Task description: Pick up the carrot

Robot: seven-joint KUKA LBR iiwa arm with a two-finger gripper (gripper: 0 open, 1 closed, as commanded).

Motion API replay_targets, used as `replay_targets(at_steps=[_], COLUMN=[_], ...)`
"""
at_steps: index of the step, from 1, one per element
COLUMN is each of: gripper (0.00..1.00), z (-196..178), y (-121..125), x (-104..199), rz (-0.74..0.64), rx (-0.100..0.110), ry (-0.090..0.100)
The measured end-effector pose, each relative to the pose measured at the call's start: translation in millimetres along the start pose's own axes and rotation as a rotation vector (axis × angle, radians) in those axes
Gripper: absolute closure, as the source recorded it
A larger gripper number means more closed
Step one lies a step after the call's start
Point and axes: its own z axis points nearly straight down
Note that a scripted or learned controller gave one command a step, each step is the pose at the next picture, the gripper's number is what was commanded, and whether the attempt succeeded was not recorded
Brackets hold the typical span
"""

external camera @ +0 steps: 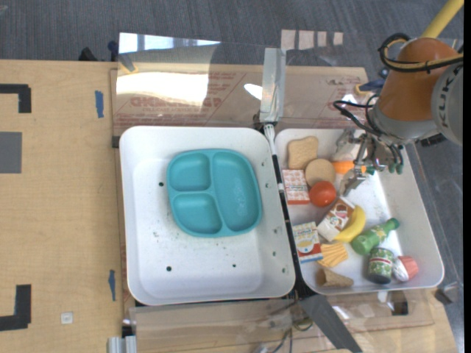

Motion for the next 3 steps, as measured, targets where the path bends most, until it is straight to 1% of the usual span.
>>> replay_targets(at_steps=[1, 2, 3], gripper=[0.0, 0.0, 1.0], z=[0, 0, -14], y=[0, -1, 0], x=[-3, -7, -11], rz=[-0.077, -0.214, -0.214], rx=[0.001, 0.003, 0.004], ry=[-0.001, -0.001, -0.015])
